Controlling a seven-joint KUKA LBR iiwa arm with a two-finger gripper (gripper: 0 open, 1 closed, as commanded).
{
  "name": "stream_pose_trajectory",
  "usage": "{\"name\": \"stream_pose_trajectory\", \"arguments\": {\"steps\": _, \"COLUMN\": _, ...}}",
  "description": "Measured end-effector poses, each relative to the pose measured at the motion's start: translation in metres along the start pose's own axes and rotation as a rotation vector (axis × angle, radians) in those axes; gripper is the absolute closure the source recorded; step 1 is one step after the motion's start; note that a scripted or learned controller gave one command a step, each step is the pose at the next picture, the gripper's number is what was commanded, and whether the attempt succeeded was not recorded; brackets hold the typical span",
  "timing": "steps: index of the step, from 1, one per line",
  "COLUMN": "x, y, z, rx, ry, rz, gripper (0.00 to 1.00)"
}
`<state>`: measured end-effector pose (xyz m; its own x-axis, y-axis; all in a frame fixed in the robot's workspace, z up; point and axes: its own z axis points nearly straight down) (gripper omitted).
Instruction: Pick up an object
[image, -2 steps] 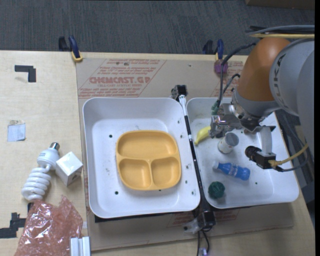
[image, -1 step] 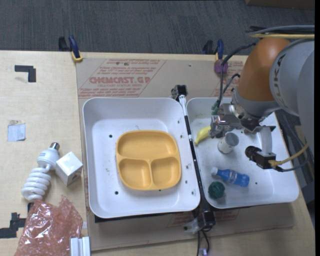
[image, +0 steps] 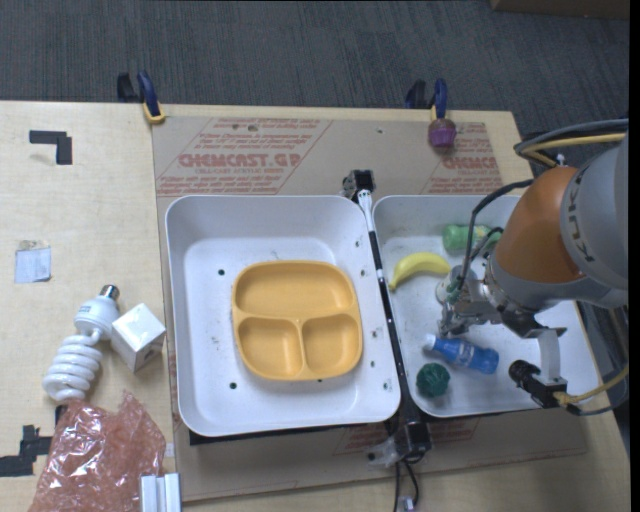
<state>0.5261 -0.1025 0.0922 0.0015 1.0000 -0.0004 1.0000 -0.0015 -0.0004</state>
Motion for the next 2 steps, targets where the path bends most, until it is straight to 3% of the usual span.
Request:
{"name": "stream_pose_trajectory", "arguments": {"steps": 1, "x": 0.0094, "y": -0.0487, "z": -0.0001, "rx": 0.0, "ry": 0.001, "rz": 0.0, "gripper": 0.0}}
{"name": "stream_pose_trajectory", "arguments": {"steps": 2, "x": 0.0102, "y": -0.0485, "z": -0.0001, "rx": -0.001, "ry": 0.0, "rz": 0.001, "gripper": 0.0}}
